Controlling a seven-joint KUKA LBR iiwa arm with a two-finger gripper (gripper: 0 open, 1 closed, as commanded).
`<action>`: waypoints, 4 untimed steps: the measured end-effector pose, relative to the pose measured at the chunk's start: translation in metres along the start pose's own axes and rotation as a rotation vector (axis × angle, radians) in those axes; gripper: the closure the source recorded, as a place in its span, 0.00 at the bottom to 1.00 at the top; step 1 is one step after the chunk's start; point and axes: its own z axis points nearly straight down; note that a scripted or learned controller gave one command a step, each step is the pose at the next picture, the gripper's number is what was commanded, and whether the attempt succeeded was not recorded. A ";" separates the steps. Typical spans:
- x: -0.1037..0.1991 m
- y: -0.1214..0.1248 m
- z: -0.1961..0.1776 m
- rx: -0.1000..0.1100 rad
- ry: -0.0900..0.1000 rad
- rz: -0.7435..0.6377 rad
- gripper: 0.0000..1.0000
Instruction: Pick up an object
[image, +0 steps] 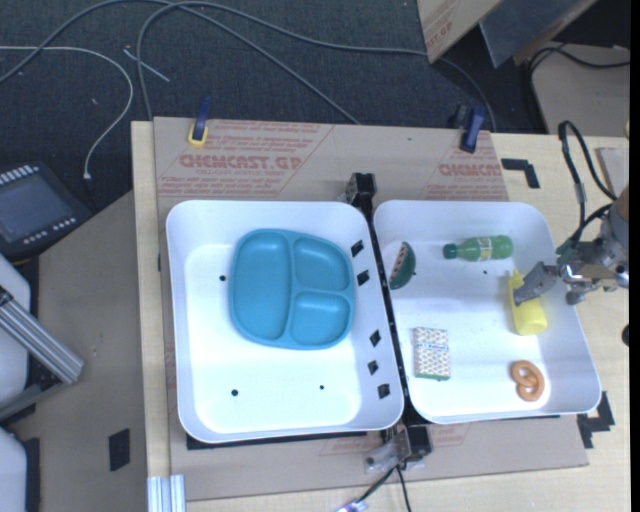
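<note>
At the right bin's three-o'clock rim we see the tool (548, 282) just above a yellow block (529, 313); we cannot tell how it is set. The right bin (470, 400) also holds a green bottle (479, 248), a pretzel (527, 380), a patterned packet (432, 353) and a melon slice (401, 264). The left bin (200, 370) bears a blue divided plate (292, 288). Both sit on a cardboard-covered worktop (160, 250); cables (100, 60) trail over dark floor at twelve o'clock.

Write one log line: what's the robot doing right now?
phase: reaching | gripper at right bin edge, over yellow block | nothing visibly held | blue tray in left bin
</note>
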 end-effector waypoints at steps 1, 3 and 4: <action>0.008 -0.008 0.051 0.000 0.000 0.000 0.00; 0.008 -0.007 0.090 -0.008 -0.002 0.000 1.00; -0.003 -0.004 0.036 -0.013 -0.006 0.000 1.00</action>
